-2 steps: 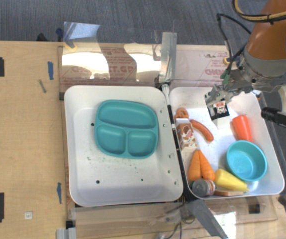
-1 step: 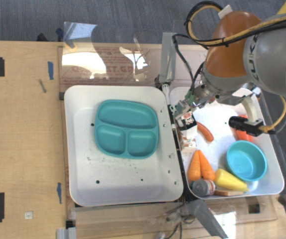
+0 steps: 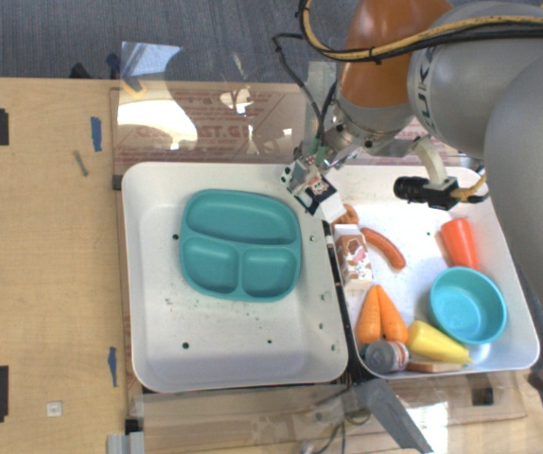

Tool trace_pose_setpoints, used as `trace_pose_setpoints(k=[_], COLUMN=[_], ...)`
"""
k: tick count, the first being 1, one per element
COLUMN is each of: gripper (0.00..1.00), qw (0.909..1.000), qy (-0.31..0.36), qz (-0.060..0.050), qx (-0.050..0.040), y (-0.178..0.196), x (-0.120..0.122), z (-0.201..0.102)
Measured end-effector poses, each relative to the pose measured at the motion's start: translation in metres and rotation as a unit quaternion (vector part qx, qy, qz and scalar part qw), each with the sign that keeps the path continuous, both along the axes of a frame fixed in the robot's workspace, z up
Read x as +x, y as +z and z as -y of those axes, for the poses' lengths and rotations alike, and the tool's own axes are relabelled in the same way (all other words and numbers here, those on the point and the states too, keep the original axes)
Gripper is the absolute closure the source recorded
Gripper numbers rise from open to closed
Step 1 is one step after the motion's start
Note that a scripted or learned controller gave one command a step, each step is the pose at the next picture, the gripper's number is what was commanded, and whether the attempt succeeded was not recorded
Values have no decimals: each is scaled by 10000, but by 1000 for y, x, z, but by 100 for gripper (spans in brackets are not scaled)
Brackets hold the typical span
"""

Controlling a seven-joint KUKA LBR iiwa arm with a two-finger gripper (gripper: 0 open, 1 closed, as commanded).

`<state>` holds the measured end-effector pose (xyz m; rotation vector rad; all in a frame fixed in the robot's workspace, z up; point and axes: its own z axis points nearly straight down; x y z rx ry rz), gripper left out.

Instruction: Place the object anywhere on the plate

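Observation:
A teal plate (image 3: 240, 244) with three compartments lies in the left bin (image 3: 158, 329), with nothing on it. My gripper (image 3: 310, 188) hangs over the divide between the two bins, just past the plate's upper right corner. Right below it in the right bin (image 3: 513, 348) lie a small orange piece (image 3: 345, 216) and a red sausage (image 3: 384, 247). I see nothing clearly held in the gripper.
The right bin also holds a small printed packet (image 3: 355, 258), two carrots (image 3: 380, 315), a yellow piece (image 3: 434, 341), a grey round thing (image 3: 382, 356), a teal bowl (image 3: 467, 305) and an orange cup (image 3: 460, 241). The grey arm (image 3: 499, 93) covers the upper right.

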<state>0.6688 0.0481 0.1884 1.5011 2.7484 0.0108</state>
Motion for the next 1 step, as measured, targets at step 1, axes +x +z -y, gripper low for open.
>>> trace_pose_setpoints(k=[1], gripper=[100], qw=[9965], qy=[832], qz=[-28], qx=[-10], y=[-7], x=[-1], z=[-47])
